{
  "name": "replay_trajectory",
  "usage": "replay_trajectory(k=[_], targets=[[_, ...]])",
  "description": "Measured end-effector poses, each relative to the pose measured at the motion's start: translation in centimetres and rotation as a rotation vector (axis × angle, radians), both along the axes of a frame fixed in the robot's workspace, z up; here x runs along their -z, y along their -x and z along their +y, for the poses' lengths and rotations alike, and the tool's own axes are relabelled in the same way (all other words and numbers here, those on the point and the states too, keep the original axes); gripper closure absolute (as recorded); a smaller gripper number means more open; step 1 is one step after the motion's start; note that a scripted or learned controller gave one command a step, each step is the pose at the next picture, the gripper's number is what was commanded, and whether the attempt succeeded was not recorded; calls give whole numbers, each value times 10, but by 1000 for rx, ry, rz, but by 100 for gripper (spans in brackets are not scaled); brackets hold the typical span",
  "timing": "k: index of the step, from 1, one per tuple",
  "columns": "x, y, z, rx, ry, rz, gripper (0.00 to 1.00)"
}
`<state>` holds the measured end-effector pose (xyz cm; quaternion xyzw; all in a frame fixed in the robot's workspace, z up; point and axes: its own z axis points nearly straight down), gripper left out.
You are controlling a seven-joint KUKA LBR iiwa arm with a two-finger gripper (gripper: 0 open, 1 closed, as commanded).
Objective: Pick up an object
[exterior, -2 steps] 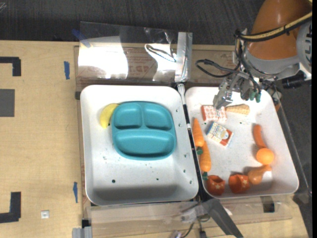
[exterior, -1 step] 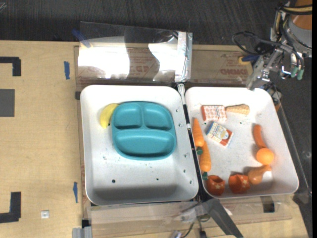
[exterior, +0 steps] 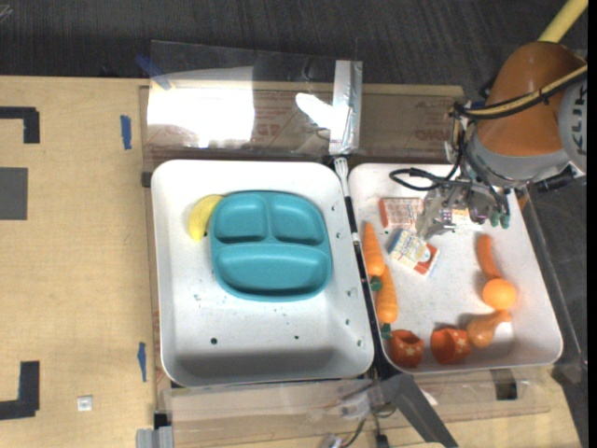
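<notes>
The gripper (exterior: pixel 437 220) hangs low over the far half of the right bin (exterior: pixel 544 299); whether it's clenched, I can't tell. A small packet (exterior: pixel 413 251) lies just beneath it. Carrots (exterior: pixel 379 271) line the bin's left edge, and tomatoes (exterior: pixel 428 345) sit along the near edge.

Two white bins (exterior: pixel 177 250), one teal tray (exterior: pixel 270 243) — two tomatoes (exterior: pixel 407 346), two carrots (exterior: pixel 373 248)
</notes>
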<state>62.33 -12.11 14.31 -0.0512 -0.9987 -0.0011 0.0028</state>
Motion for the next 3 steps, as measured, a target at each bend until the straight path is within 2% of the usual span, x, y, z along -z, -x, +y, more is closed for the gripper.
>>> replay_trajectory(k=[1,2,3], targets=[[39,-24,31,29,0,-7,100],[-82,-26,62,160,2,-25,100],[37,9,29,240,2,-28,100]])
